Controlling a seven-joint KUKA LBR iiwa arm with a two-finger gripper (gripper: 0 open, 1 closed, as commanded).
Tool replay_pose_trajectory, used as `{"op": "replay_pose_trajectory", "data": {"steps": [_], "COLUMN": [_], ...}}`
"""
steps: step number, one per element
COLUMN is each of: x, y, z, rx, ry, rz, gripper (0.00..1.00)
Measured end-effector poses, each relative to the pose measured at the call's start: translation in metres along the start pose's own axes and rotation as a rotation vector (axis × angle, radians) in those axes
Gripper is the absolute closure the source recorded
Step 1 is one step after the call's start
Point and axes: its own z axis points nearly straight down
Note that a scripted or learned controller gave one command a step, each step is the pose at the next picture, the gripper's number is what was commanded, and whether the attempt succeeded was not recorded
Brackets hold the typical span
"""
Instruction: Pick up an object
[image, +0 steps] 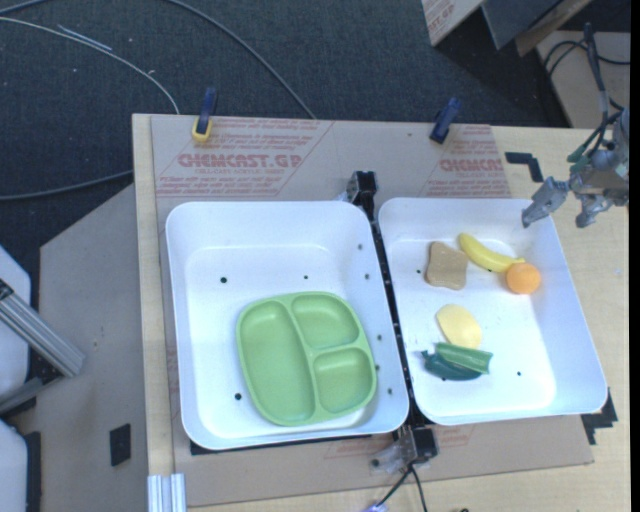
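Red "CHEMCAST GP" lettering is showing on the brown board (300, 150) under the bins, upper middle of the frame, and repeating partly toward the upper right.

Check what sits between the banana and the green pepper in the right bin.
In the camera view, a pale yellow piece lies between the banana and the green pepper, just above the pepper.

Green tray (300, 400); yellow banana (484, 254); orange ball (522, 278).
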Motion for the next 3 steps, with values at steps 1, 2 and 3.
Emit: {"op": "replay_pose_trajectory", "data": {"steps": [1, 2, 3], "x": [0.001, 0.008, 0.011], "y": [0.003, 0.001, 0.002], "z": [-0.007, 0.037, 0.08], "rx": [-0.012, -0.012, -0.008], "ry": [-0.003, -0.003, -0.002], "rz": [-0.003, -0.004, -0.004], "gripper": [0.0, 0.0, 0.0]}}
